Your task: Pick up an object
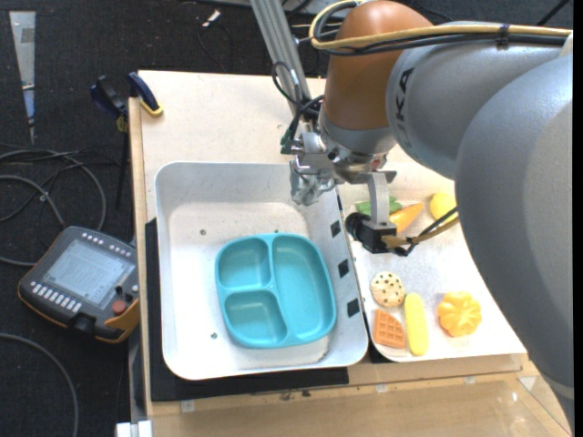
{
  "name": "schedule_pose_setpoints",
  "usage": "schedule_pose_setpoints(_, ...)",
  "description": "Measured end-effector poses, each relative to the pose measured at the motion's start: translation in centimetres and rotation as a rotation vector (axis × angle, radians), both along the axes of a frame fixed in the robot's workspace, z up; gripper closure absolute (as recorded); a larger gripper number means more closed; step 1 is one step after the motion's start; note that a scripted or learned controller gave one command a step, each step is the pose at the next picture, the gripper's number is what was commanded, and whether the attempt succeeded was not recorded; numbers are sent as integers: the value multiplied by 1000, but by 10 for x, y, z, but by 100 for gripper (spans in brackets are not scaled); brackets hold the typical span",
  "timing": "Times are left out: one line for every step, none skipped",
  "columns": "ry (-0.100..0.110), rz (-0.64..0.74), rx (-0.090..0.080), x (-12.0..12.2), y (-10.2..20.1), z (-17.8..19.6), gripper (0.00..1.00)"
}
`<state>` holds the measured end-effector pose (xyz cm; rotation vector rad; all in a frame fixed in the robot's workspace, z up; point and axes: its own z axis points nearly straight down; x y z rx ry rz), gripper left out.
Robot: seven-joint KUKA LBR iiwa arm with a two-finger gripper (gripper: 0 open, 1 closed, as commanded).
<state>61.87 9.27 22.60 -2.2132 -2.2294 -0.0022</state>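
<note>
The left bin (182, 244) has bare floor along its far and left walls, and a teal divided plate (273, 289) sits toward its near right. The gripper (308, 189) hangs at that bin's far right corner, by the divider; whether it is spread or closed cannot be told. A cookie (387, 289), a waffle (390, 329) and an orange toy (458, 314) lie near the right bin's (437, 267) near edge.

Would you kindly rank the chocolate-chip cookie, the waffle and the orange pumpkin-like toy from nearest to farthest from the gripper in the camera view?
Measured from the gripper:
1. chocolate-chip cookie, on the left side of the right bin.
2. waffle, just in front of the cookie, by the bin's front rim.
3. orange pumpkin-like toy, farther right.
</note>
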Motion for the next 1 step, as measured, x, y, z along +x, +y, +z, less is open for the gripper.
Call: schedule_pose_setpoints(1,-4,-2,0,-3,0,0)
